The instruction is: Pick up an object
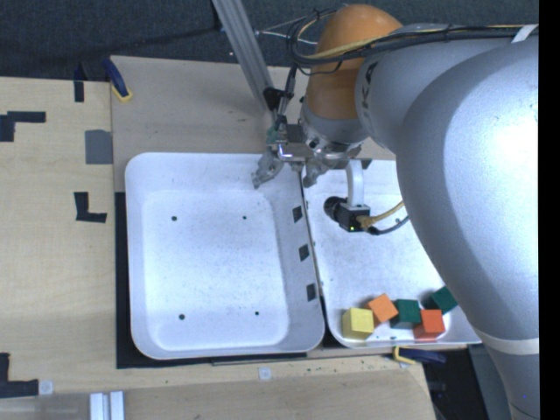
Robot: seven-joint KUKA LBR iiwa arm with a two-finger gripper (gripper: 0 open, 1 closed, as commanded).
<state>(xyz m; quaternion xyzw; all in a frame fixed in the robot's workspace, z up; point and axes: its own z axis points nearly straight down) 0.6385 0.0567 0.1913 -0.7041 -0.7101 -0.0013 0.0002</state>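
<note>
In the right bin's (350,261) near corner, small matte foam blocks (398,316)

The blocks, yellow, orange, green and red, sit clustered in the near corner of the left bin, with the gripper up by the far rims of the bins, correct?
Not quite: the camera view shows the blocks in the near corner of the right bin, not the left bin. The gripper is indeed up by the bins' far rims.

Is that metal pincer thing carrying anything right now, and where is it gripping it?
Nothing is held. The pincer hangs open over the far edge of the left bin, with no object between its fingers. The colored blocks lie in the right bin's near corner.
</note>
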